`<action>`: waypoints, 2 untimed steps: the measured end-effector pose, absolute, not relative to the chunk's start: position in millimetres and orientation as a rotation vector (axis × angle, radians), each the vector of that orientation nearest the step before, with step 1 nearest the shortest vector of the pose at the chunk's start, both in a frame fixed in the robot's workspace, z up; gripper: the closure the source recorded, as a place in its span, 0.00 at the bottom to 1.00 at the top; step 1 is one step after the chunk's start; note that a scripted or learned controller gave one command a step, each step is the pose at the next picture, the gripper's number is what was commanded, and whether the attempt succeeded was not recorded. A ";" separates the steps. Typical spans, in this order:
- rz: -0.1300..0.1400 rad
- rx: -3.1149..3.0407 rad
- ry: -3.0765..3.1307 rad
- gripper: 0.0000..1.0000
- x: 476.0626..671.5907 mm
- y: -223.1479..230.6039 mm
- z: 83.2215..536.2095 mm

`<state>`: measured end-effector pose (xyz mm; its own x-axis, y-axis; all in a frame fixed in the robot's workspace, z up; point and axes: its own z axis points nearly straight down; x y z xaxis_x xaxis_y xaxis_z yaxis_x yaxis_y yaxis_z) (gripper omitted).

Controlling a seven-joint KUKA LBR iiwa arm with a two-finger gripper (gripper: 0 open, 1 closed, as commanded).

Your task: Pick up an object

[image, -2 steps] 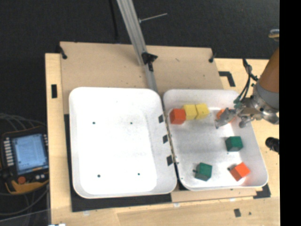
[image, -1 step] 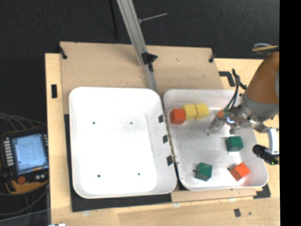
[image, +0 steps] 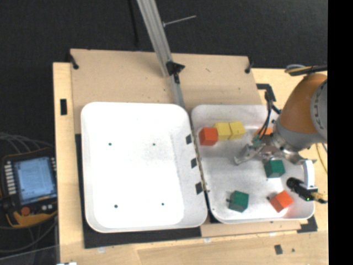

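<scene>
Right bin (image: pixel 220 115), white, shallow: orange cube (image: pixel 208 136) touching two yellow cubes (image: pixel 230 130) in a row; green cubes (image: pixel 239 201) and (image: pixel 274 168); orange cube (image: pixel 282 201) (tilted). Gripper (image: pixel 246 156) low between them, claw state unclear. Left bin (image: pixel 135 164) alongside.

View: single fixed camera | Position: above the bench (image: pixel 66 148), well back | Facing: downward at a slant | Coverage: left bin (image: pixel 94 148) centre-left of frame, right bin (image: pixel 220 115) centre-right, dark floor across top | Arm (image: pixel 303 112) entering at right edge
</scene>
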<state>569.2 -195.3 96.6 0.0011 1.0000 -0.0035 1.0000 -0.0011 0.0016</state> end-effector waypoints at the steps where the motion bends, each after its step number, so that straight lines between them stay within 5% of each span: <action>1: 0.005 2.224 2.209 1.00 570.6 -196.3 110.4; 2: 0.005 2.217 2.214 1.00 574.8 -203.2 173.9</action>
